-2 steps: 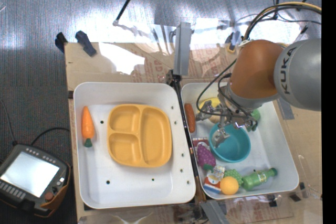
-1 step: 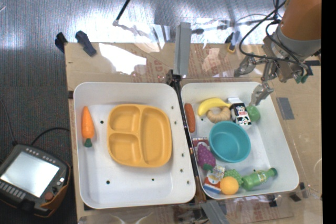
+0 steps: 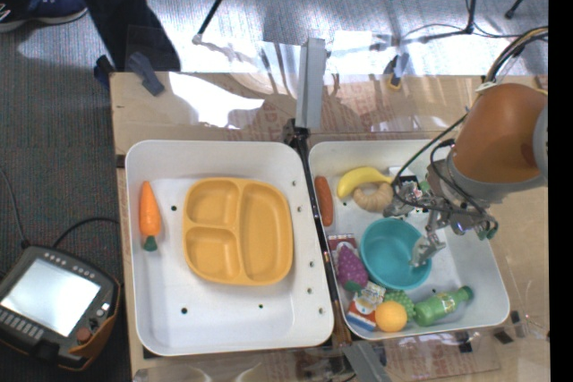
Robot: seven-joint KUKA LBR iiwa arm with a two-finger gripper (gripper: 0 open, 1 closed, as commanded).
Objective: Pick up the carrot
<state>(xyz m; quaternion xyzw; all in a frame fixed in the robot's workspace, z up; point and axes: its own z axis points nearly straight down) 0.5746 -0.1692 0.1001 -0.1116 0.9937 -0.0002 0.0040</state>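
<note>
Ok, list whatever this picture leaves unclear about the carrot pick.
- Gripper, camera view: small and cluttered by cables over the teal bowl; whether it is open or shut can't be told.
- Carrot in the left bin: its far side is unseen from this slant.
- Carton: too small to read, partly hidden behind the orange.

No words or numbers can be read anywhere. The small carton (image 3: 363, 310) in the right bin (image 3: 498, 295) has red and blue print on it (too tiny and blurry to make out). The screen of the handheld pad (image 3: 55, 306) glows blank white.
</note>
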